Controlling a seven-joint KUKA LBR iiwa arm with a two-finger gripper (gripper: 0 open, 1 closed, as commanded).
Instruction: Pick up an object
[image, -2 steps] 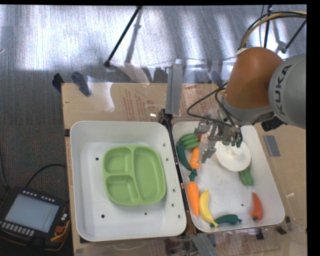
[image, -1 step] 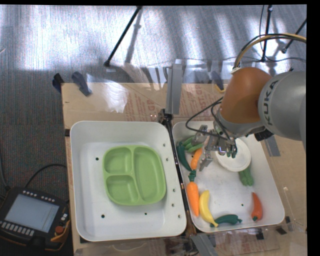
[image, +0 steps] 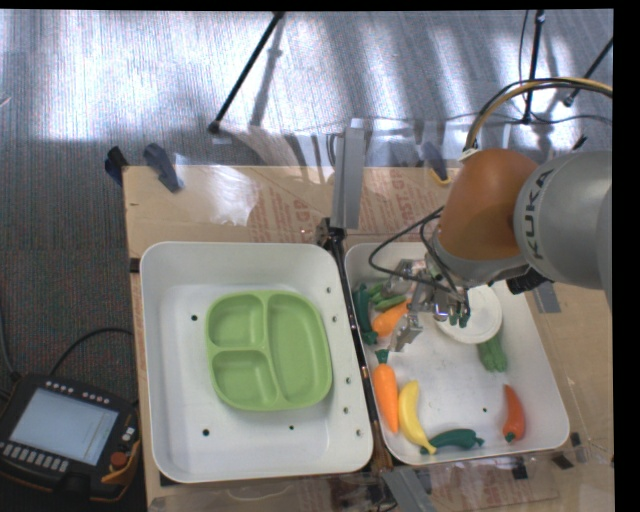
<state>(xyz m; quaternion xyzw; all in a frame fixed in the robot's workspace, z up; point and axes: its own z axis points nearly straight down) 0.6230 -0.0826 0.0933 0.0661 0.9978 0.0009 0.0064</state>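
A KUKA arm (image: 540, 215) reached in from the right of the frame over the right-hand white bin (image: 545, 395), its gripper (image: 420, 310) hanging low above the bin's upper-left corner. Whether the jaws stood wide or narrow could not be told from this slanted overhead view, since the wrist and cabling crowded the tool.

The nearest candidate for the pick, a small orange vegetable piece (image: 390, 320), lay just left of the gripper and touched a cluster of green toy vegetables (image: 372, 298) against the bin's left wall. A white round dish (image: 478, 318) sat just right of the gripper. Lower in the frame lay a toy carrot (image: 386, 395) touching a toy banana (image: 413, 415), with a dark green pepper (image: 458, 438) near the bottom edge, an orange-red pepper (image: 513, 412) at lower right and another green piece (image: 492, 352) below the dish. In the left bin (image: 170, 400), a green divided plate (image: 268, 350) lay well apart from the action.

The risk appeared to lie in the crowding: the orange piece sat tight against its green neighbours and the bin wall, so closing fingers could catch two items, push the target aside, or strike the wall. The dish close on the other side left little room for a sideways correction.
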